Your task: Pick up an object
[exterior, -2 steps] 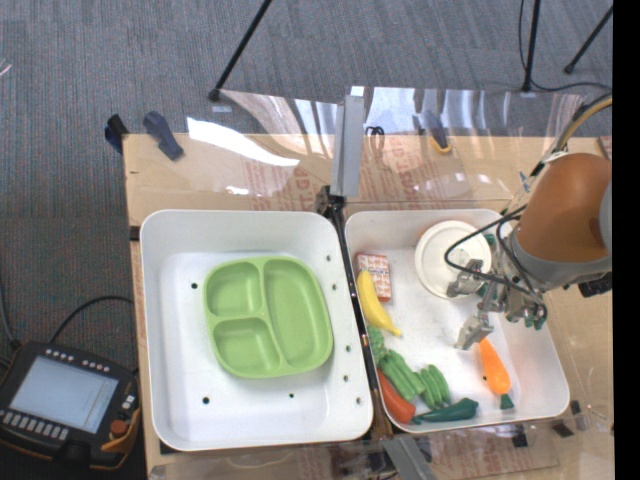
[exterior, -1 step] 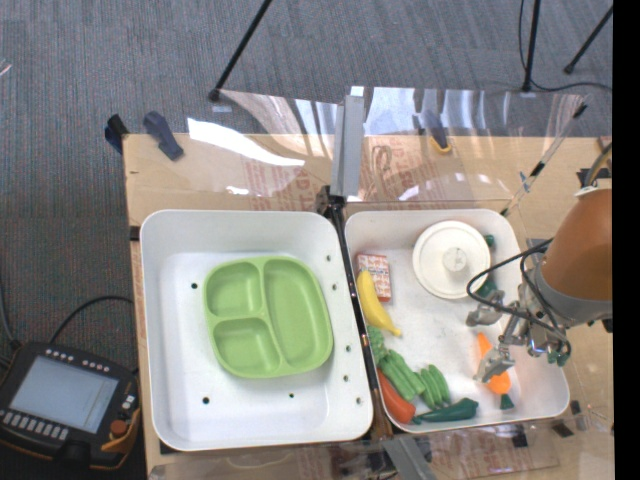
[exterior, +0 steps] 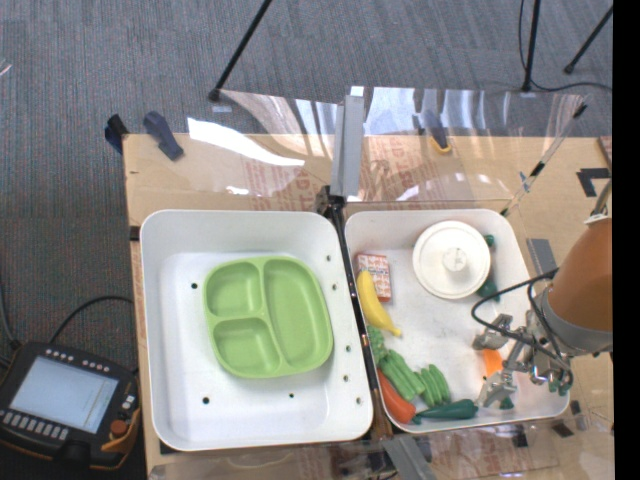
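the gripper [exterior: 512,368] is seen lowered over the near right corner of the right bin [exterior: 520,258], beside a small orange object [exterior: 491,361]; how far it is open, and whether anything is gripped, cannot be told. green vegetables [exterior: 415,378] and an orange-red piece [exterior: 396,402] are heaped along the near edge. farther back, a banana [exterior: 374,304], a small red box [exterior: 375,273] and a round white lid [exterior: 452,259] are shown. a green divided plate [exterior: 267,316] is laid in the left bin [exterior: 170,258].
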